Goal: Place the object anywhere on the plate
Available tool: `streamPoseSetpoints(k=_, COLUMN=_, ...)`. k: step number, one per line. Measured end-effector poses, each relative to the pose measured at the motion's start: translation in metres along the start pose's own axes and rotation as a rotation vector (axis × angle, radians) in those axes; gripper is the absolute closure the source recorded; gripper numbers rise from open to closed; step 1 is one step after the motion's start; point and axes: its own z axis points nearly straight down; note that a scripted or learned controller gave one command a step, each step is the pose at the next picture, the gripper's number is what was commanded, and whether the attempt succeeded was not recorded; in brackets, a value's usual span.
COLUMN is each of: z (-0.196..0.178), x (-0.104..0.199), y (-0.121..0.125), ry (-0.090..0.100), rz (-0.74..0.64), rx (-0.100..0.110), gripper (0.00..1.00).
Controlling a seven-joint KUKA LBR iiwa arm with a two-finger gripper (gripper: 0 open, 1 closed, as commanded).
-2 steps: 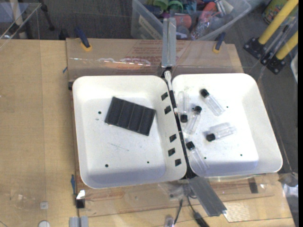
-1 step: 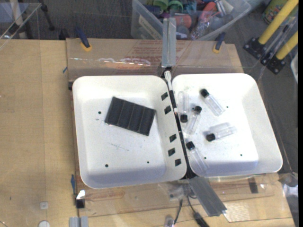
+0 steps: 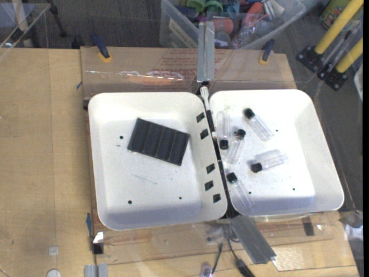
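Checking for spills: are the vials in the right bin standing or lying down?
Lying down: each clear vial rests on its side on the right bin floor.

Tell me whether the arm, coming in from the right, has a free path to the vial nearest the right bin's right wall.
Probably yes. That vial lies flat on the right bin floor, apart from the other vials, with nothing above it or between it and the right wall.

I read this site as a robotics lab test cell. Evidence: two white bins (image 3: 106, 105) fixed side by side on a wooden bench (image 3: 40, 154); a cardboard sheet (image 3: 150, 62) held by spring clamps (image 3: 102, 52); grey tape (image 3: 253, 244) on the bin joint; a clear tub (image 3: 173, 10) of mixed coloured test objects; yellow stand legs (image 3: 340, 22).
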Motion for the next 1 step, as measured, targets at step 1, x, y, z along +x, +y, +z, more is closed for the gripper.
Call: streamPoseSetpoints(k=1, z=-0.0112, x=-0.0012, y=0.0009, ry=-0.006, rz=0.0, rx=-0.003, gripper=1.0)
